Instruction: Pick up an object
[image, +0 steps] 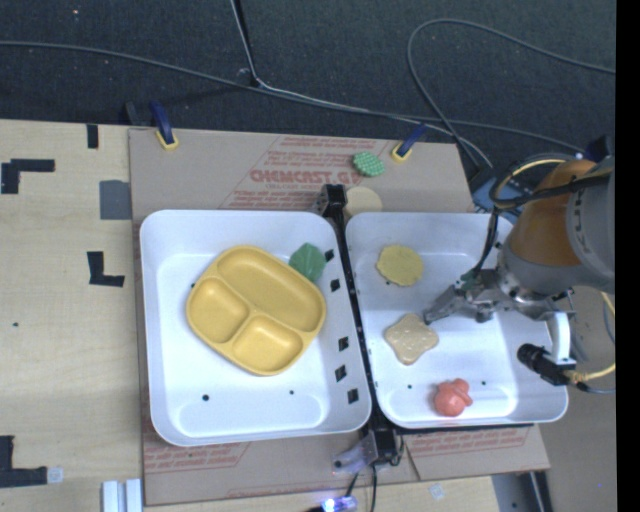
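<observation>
Over the right bin (520, 405), the hand (440, 311) sits low, reaching in from the right edge. Fingers point left toward the bin's middle. How far apart they are can't be told from this angle; nothing visible between them.

Nearest thing: beige cracker-shaped piece (411, 339), just beside the fingertips, slightly down and left of them. Apart or touching, too close to call. It lies flat, no strong long axis, lobed outline.

Other candidates in the same bin: yellow round piece (400, 265), up and left of the hand, near; red piece (452, 397), below the hand, near the bin's front wall.

Left bin (165, 400) has a yellow divided plate (257, 309) with a green piece (308, 260) touching its upper right rim, across the divider, well apart from the hand. Another green bit (367, 163) lies on the cardboard behind the bins.

Judgement: beige piece is the likely target; coming move is a short shift down-left, then close.
</observation>
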